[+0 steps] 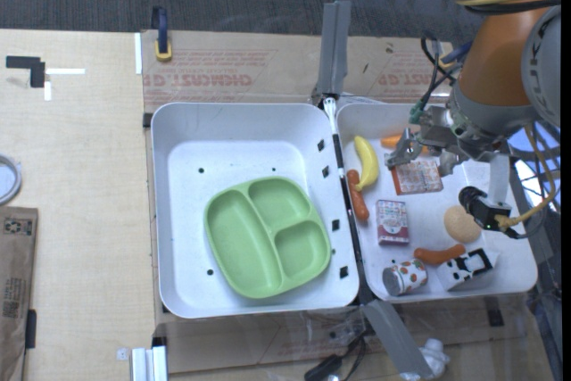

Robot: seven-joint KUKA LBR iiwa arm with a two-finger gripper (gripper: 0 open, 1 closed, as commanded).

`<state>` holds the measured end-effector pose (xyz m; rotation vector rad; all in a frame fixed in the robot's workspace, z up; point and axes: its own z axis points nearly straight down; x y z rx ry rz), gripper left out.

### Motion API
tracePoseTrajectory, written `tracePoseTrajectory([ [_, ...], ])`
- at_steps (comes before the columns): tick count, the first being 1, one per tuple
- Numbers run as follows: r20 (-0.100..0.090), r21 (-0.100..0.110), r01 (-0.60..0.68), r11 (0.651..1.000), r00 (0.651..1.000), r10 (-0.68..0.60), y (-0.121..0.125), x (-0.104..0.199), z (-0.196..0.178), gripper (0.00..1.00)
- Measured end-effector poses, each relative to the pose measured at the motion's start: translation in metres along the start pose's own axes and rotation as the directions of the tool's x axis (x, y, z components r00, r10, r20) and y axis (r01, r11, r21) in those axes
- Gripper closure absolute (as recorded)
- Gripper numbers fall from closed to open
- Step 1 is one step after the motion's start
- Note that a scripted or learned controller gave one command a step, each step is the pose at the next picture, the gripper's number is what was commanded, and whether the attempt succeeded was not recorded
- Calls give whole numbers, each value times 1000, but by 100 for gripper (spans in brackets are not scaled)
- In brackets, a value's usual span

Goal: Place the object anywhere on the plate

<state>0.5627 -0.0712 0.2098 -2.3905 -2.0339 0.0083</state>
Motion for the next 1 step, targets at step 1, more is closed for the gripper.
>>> tracePoseTrajectory([
  [1, 1, 2, -14, 1000, 1000, 14, -36, 58, 10, 100],
])
